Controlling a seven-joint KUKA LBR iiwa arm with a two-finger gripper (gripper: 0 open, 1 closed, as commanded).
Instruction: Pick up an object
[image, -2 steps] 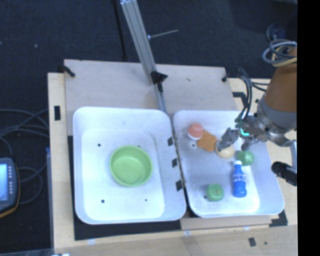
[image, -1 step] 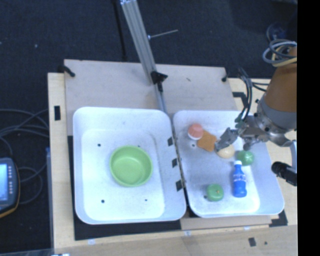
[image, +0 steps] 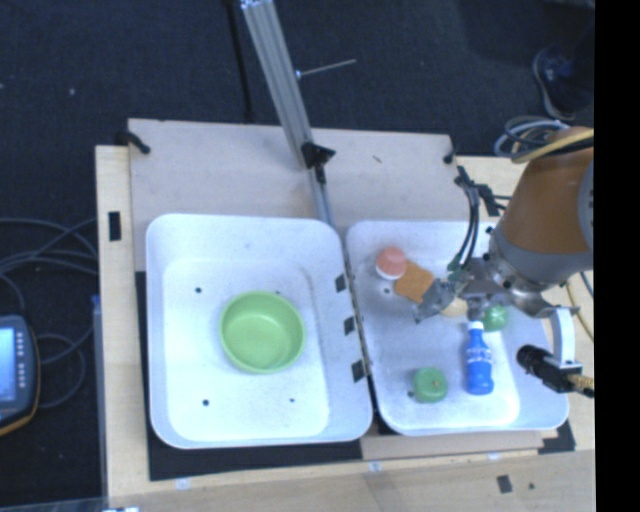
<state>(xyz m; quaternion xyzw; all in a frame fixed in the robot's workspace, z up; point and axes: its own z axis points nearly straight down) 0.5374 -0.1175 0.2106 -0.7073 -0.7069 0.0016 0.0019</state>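
Observation:
The right bin (image: 395, 410) holds several small objects. A pink-capped round piece (image: 391, 262) lies at its back left, and an orange-brown block (image: 412, 284) touches it. Toward the front sit a green apple (image: 430, 384) and a blue bottle (image: 478, 362) with a white cap. A small green item (image: 495, 319) peeks out beside the wrist. My gripper (image: 434, 300) hangs low over the middle of this bin, its tip right at the orange-brown block's right edge. Nothing is visibly held.
The left bin (image: 180, 260) carries a green bowl (image: 262, 331) near its middle. A metal pole (image: 285, 90) slants up from between the bins at the back. Cables (image: 470, 215) run down along the arm (image: 548, 215) over the right bin's back right.

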